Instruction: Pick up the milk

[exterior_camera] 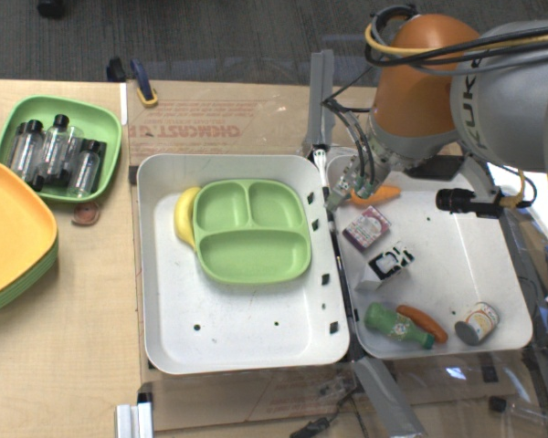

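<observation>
**K:** Gripper (352,182) sits at the upper left corner of the right bin (507,272), under the orange wrist. Can't tell how wide it stands or whether it has hold of anything; the wrist blocks the view.

**M:** Where's the milk?

**K:** Best guess is the small pink-and-white carton (366,227), just below the gripper in the frame, near the bin's left wall. Label's too small to read, so it's a guess.

**M:** Approach?

**K:** Short shift toward frame bottom, centre over the carton, close across its narrow sides. The carrot (381,192) lies right by the gripper, so it should stay clear of the close. Bin wall is near; come straight down.

**M:** Rest of that bin?

**K:** Black-and-white clip-like piece (391,261) mid-bin, green bottle (397,325) touching a second carrot (422,318), a can (477,322) at lower right.

**M:** Left bin?

**K:** Left bin (164,272) holds a green divided plate (252,230), compartments bare, with a banana (184,215) tucked at its left edge.
</observation>
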Tool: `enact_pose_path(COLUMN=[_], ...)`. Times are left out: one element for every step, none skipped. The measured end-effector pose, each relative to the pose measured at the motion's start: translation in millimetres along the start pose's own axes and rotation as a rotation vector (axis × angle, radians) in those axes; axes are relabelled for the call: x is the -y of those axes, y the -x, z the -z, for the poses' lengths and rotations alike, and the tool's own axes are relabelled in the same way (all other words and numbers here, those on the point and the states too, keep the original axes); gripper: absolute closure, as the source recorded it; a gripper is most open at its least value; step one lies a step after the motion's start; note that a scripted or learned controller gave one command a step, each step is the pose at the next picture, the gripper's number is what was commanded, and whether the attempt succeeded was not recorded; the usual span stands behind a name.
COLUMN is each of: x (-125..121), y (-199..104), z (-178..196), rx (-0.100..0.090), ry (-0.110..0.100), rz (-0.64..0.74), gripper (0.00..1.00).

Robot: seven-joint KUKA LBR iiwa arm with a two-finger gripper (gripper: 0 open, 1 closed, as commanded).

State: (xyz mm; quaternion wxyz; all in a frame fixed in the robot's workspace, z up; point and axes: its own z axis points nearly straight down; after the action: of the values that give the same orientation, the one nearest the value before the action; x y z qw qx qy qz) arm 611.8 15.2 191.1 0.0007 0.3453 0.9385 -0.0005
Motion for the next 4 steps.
enact_pose_path(x=[-29, 16, -30, -6], y=[12, 14, 17, 48], z=[12, 0, 0, 1], rx=[0.001, -0.002, 0.0, 0.002], ry=[0.002, -0.002, -0.001, 0.003], rz=[0.107, -0.221, -0.393, 0.402], gripper=[1.0, 1.0, 1.0, 1.0])
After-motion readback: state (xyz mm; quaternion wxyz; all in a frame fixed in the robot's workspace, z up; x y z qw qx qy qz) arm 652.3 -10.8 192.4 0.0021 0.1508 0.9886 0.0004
